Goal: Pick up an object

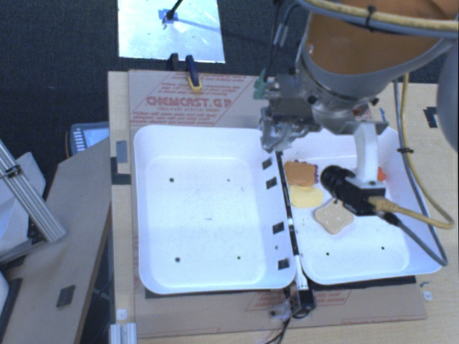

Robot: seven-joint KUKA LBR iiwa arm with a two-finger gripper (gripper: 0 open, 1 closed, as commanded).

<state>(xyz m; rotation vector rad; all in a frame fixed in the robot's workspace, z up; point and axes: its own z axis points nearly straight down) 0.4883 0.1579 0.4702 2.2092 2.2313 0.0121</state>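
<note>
Right now, a bread slice (333, 218) is being seen lying in the right bin (373, 264), closest to the camera of all the small things. Just behind the bread slice, a flat yellow piece (307, 198) is being seen, so close that it may be touching. Farther behind the bread slice, an orange-brown block (301, 173) is being seen.

Farthest back from the bread slice and a bit to its left, the gripper (276, 138) is being held near the bin's back edge. Whether it is open or closed cannot be told, and nothing is being seen in its grip.

Trouble is likely being risked here. The gripper is being kept well away from the bread slice, so only the bin wall could be hit, or only air could be grabbed. The three things are being crowded together, so one could be pushed away while another is being reached for.
</note>
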